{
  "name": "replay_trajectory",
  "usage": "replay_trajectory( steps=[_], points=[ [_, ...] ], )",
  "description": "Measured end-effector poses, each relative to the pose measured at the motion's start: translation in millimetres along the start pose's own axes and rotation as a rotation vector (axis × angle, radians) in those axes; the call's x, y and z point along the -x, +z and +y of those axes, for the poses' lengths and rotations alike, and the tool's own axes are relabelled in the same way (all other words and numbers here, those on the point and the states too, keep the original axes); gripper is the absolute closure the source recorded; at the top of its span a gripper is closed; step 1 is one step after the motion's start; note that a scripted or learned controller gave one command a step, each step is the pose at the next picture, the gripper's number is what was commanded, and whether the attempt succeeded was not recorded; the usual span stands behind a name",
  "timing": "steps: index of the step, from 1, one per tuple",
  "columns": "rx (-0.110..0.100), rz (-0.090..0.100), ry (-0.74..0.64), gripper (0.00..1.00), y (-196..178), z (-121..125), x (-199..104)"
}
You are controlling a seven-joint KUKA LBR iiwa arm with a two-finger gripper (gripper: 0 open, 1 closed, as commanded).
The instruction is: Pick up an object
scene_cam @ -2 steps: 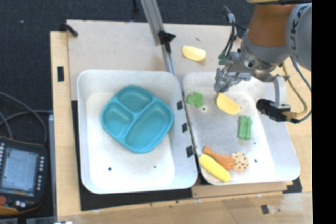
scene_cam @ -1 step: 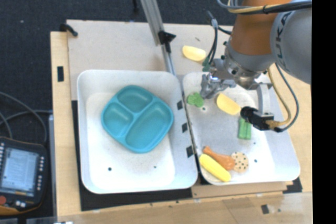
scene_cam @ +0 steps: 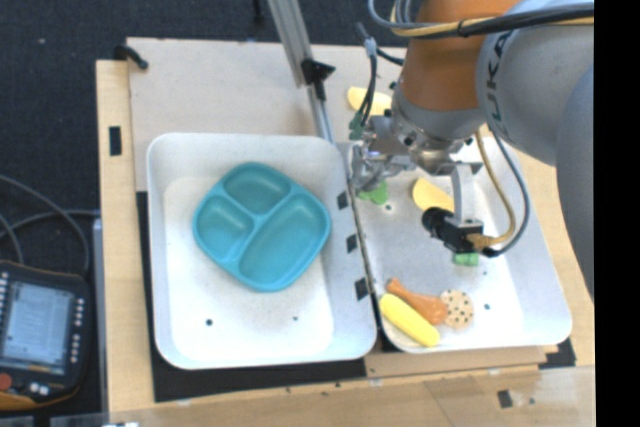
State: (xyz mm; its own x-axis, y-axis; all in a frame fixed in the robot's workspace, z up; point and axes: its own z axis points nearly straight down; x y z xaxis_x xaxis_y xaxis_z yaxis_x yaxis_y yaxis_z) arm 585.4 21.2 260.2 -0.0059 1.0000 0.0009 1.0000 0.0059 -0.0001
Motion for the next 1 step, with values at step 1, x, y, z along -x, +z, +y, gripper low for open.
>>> replay_trajectory(
  steps=[1],
  points=[
    [-0.001, 0.001, -0.002, 1.00, -3.3, -15.0, -49.8]
  ],
)
